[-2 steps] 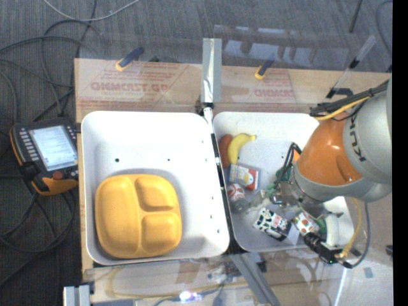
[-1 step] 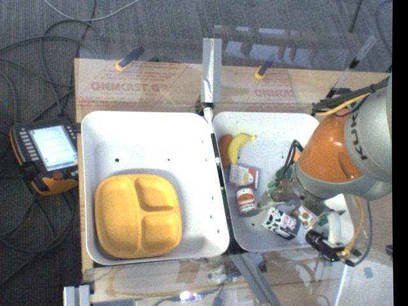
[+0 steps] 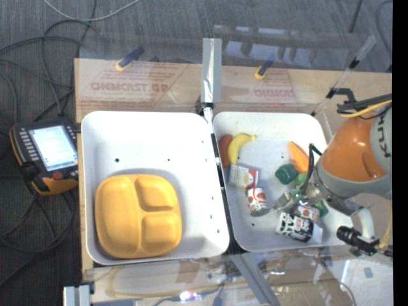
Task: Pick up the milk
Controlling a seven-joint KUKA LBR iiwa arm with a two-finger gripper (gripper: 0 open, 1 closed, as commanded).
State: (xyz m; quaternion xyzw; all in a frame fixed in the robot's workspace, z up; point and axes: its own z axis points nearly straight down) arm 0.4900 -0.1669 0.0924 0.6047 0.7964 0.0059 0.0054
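pincer (image 3: 301, 199) low in the right bin (image 3: 268, 123), open or closed: cannot tell | milk (image 3: 294, 225), black-and-white cow-patterned carton, just below pincer | red-labelled can (image 3: 257, 199) left of it, print unreadable | surface (image 3: 127, 85) lettering blurred

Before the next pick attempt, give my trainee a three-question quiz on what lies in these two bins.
1. True or false: the yellow divided tray lies in the right bin.
2. Which item lies nearest the divider between the bins? A) banana B) carrot C) black-and-white milk carton
3. Fill in: the gripper hangs over the ____ bin.

Key:
1. False; it lies in the left bin.
2. A.
3. Right; it sits just above the milk carton, beside the green item. The red-and-white can lies further left.
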